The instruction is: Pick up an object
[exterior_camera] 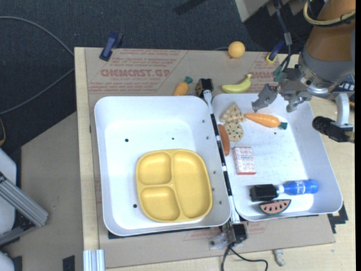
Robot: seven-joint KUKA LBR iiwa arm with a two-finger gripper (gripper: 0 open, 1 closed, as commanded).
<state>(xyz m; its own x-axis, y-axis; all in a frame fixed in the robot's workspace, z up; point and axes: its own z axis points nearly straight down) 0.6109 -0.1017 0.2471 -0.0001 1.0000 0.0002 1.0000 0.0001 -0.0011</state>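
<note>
My gripper (pixel 280 98) hangs over the far edge of the right bin (pixel 321 151), fingers spread apart with nothing between them. Just below it lies an orange carrot (pixel 263 119) with a green tip. To the carrot's left sit two crackers (pixel 232 123) and a sausage-like piece (pixel 224 139) against the bin's left wall. A small red-and-white packet (pixel 244 160) lies mid-bin. Near the front are a blue bottle with a black cap (pixel 285 189) and a watermelon slice (pixel 274 206).
The left bin (pixel 113 151) holds a yellow divided plate (pixel 173 184). Behind the bins on the board lie a banana (pixel 237 85), a small orange carrot toy (pixel 181 88) and an orange ball (pixel 237 49). Blue clamps (pixel 110 46) grip the board's far edge.
</note>
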